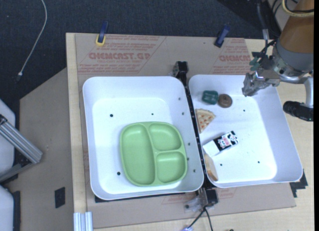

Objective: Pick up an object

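Half-hidden by the wrist, the hand [250,86] has an unreadable grip state.

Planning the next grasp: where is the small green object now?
The green object lies in the right bin, far-left corner, beside the brown round piece.

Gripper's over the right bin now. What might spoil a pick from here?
1. The gripper hangs near the bin's far right wall, off from every item; a straight drop would likely close on nothing.
2. The green piece and the brown disc lie close together, so one may get nudged.
3. The wedge and the carton lie near the bin's left wall, leaving little finger room.
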